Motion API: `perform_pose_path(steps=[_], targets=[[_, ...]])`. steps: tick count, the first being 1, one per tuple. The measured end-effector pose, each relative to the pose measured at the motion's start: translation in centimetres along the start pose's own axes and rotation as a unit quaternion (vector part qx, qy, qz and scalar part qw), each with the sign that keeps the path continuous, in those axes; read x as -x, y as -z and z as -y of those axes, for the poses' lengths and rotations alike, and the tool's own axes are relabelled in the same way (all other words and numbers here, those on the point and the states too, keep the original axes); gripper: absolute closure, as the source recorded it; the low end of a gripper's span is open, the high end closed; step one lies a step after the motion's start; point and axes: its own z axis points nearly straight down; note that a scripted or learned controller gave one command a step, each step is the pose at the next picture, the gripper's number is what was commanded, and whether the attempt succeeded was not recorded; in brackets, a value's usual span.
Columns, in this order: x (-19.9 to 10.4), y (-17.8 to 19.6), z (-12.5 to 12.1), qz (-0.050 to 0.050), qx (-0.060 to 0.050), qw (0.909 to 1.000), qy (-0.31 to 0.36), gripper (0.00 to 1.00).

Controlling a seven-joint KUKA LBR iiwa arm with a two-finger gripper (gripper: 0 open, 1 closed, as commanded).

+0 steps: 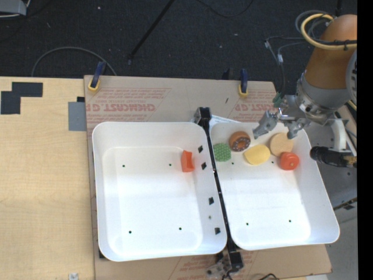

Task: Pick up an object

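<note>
In the camera view, two shallow white plastic bins are seen side by side on a table: a left bin [116, 156] and a right bin [303, 214]. The grey arm with its orange band [329, 51] is seen at the 2 o'clock part of the picture, and its two-finger claw [281, 128] is held over the far edge of the right bin, its fingers spread apart with nothing between them.

A tan rounded object [281, 144] lies just below the claw, at about 6 o'clock from it. A small red-orange round object [288, 161] is placed beside it, at 5 o'clock from the claw. A yellow rounded object [257, 154] is found at 7 o'clock, and a brown ring-shaped doughnut-like object [239, 141] at 8 o'clock, with a green textured round object [221, 152] beyond it near the divider.

In the left bin, an orange block [187, 161] rests near the right wall, well apart from the claw, at 8 o'clock.
</note>
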Motion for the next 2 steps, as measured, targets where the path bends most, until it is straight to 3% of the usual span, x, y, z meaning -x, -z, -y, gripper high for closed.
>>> perform_pose_path(steps=[1, 2], targets=[[0.0, 0.3, -0.1, 0.000, 0.003, 1.0000, 0.000, 0.00], [0.3, -6.0, 0.2, 0.000, 0.000, 1.0000, 0.000, 0.00]])
